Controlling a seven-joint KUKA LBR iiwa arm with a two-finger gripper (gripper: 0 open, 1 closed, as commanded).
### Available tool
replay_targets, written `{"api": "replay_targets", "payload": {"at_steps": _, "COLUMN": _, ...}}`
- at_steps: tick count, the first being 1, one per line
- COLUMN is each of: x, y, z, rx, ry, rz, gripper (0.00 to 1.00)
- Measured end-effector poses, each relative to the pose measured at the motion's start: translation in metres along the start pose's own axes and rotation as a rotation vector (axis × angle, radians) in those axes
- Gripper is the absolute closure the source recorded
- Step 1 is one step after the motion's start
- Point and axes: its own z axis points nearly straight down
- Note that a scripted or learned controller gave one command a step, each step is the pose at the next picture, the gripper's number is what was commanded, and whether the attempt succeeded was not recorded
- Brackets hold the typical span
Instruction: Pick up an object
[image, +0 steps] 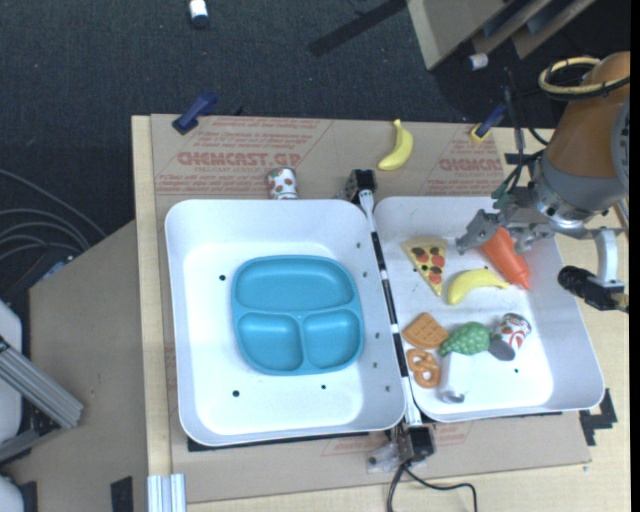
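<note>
Here, the gripper (497, 232) hangs over the right bin (570, 345), touching the carrot (507, 257) just below it, grip state unclear, banana (473, 285) nearby.

floor: dark carpet (90, 70) | bench: tan board (150, 300) | cables (40, 215) at left

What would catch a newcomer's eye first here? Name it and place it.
The big blue divided tray in the middle of the left bin stands out most. Next comes the right bin's toy food, where the gripper sits right over the orange carrot.
</note>
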Motion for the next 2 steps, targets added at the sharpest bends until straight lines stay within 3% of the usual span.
{"api": "replay_targets", "payload": {"at_steps": 1, "x": -0.024, "y": 0.05, "z": 0.08, "rx": 0.001, "ry": 0.0, "rz": 0.0, "gripper": 0.0}}
{"api": "replay_targets", "payload": {"at_steps": 2, "x": 0.024, "y": 0.057, "z": 0.089, "rx": 0.003, "ry": 0.001, "rz": 0.0, "gripper": 0.0}}
